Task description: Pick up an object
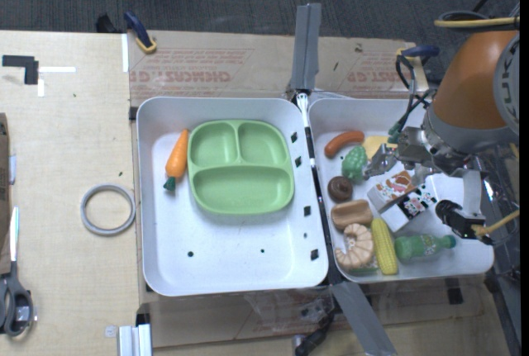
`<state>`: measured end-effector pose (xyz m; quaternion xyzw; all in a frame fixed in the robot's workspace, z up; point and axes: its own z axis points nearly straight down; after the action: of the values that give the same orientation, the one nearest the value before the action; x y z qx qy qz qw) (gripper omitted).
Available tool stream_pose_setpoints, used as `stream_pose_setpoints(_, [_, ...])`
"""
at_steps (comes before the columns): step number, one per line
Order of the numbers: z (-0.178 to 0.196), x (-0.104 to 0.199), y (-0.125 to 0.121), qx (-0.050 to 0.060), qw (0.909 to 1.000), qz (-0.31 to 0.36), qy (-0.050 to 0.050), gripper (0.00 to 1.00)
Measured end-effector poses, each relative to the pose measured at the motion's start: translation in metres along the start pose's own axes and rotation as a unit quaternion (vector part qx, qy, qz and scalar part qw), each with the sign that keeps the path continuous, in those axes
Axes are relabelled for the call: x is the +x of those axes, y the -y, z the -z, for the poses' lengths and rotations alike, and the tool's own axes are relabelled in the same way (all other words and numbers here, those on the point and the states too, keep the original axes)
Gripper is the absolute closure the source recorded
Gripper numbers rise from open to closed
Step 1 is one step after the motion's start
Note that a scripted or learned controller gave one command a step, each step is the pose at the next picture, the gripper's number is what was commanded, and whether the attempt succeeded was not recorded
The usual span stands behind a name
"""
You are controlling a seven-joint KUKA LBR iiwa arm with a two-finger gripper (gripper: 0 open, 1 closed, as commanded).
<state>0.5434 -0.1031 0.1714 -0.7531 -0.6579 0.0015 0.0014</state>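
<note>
Grey and orange, the arm reaches from the right over the right white bin (475,263), its jaws low above the clutter; whether they stand apart or together cannot be told. Beneath lie a small printed carton (390,189), a red sausage (343,142), a green leafy toy (355,163), a yellow corn cob (384,245), a green bottle (423,246) and a croissant (358,245). The left white bin (240,263) holds a green divided plate (240,167) with an orange carrot (176,156) just beside it.
</note>
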Motion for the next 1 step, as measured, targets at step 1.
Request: stream_pose_setpoints(1, [-0.0468,-0.0335,0.0626,0.000,0.9955,0.095,0.000,0.00])
